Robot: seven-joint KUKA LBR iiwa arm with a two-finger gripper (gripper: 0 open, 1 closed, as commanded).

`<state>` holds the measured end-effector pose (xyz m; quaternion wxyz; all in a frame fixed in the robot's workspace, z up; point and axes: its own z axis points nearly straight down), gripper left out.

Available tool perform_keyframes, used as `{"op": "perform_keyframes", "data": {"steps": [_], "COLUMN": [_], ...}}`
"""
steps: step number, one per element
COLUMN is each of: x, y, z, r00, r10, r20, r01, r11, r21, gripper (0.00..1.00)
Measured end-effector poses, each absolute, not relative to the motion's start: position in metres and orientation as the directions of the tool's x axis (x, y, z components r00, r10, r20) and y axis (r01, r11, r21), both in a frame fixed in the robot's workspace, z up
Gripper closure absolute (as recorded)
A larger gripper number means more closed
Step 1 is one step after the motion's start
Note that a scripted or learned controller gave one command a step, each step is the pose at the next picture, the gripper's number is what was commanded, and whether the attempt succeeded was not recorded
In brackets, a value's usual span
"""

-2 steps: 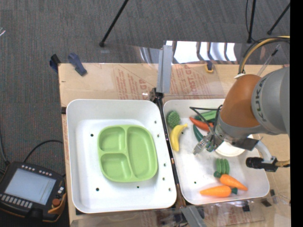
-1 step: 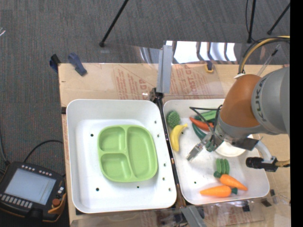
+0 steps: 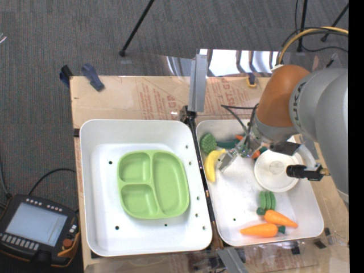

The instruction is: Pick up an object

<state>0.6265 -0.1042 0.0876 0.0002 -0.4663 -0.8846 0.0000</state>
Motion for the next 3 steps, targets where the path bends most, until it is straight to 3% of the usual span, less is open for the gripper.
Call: {"op": "perform_keyframes", "data": {"steps": [1, 2, 3], "x": [0.640, 0.643, 0.647], "y": [-0.092, -0.088, -0.089], "z": [0.086, 0.098, 0.246], "r00": [-0.470, -0.476, -0.589], "r10": [0.883, 0.879, 0.808], "r20": [0.006, 0.000, -0.011], "r01": [0.883, 0.879, 0.808], "r11": [0.470, 0.476, 0.590], "r21": [-0.017, -0.005, 0.012], "gripper": [0.00, 1.00, 1.00]}}
